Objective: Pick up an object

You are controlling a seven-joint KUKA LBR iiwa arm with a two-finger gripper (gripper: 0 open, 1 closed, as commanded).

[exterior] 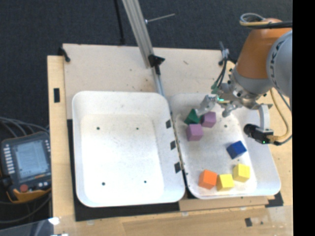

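Hovering over the far end of the right bin (256, 181), the gripper (217, 105) hangs from the grey wrist with the orange band, its two fingers (206, 103) spread apart and nothing between them. In the camera view, the nearest candidate for the pick is the upper purple cube (209, 119), which sits just below and slightly left of the fingertips, so the coming move looks like little more than a short descent with a small shift toward the bin's middle. Crowding is the catch: a green block (192, 116) lies just beside that cube on its left, and a second purple cube (194, 131) sits just below the green one, the three forming a tight cluster; whether the green block touches the upper cube is hard to tell at this slant. One finger would likely have to come down into the narrow gap on the cube's left, and it could nudge the green block. Well apart from this cluster, a blue cube (236, 149) rests near the bin's right wall, and an orange cube (208, 179) and two yellow cubes (226, 181) (241, 172) line the near edge, none in the way. Beside all this, the left bin (81, 102) plays no part in the approach.
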